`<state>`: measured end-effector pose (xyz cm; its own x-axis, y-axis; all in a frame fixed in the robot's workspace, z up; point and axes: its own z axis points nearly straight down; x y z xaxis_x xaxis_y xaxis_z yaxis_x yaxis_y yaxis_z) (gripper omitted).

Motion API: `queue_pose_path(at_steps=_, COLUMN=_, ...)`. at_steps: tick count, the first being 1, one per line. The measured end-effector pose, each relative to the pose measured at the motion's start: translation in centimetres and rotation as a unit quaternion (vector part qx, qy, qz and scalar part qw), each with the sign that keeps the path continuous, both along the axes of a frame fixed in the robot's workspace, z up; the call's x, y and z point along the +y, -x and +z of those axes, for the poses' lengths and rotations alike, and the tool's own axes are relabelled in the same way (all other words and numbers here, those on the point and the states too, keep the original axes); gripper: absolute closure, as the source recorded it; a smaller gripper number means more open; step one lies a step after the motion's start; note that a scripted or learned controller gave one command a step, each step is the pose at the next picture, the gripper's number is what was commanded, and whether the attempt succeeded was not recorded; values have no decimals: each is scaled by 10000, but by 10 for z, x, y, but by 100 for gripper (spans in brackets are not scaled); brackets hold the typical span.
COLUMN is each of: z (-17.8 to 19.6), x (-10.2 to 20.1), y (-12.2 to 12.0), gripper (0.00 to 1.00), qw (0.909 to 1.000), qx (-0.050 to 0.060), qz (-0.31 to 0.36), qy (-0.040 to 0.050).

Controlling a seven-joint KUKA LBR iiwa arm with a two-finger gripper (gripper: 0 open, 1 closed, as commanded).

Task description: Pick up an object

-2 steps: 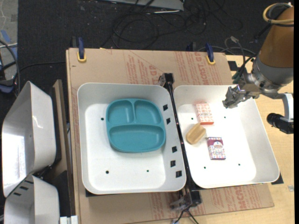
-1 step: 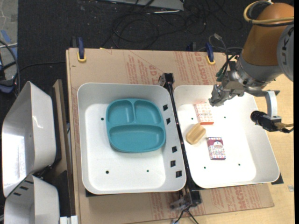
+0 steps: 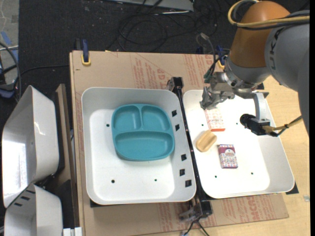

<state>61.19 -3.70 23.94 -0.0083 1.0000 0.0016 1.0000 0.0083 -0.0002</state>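
The gripper (image 3: 210, 102) hangs just above the small white-and-red card (image 3: 215, 120) in the right bin (image 3: 275, 181), its fingers narrow and holding nothing. No object is lifted yet; the descent, grasp and lift remain.

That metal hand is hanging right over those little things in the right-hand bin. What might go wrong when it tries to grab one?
1. The end effector sits above the flat white and red packet, which lies low and may slip away.
2. The tan bread-like piece lies close beside that packet, so it could get nudged.
3. Both lie near the right bin's inner wall, which may block a finger.
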Motion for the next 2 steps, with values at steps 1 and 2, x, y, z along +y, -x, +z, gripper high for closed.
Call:
queue_pose_path(at_steps=1, z=4, x=58, y=-5, gripper=100, qw=10000, qx=-9, qz=3, qy=-3)
queue_pose_path(at_steps=2, z=-3, x=102, y=-26, gripper=100, qw=10000, qx=-9, qz=-4, qy=2)
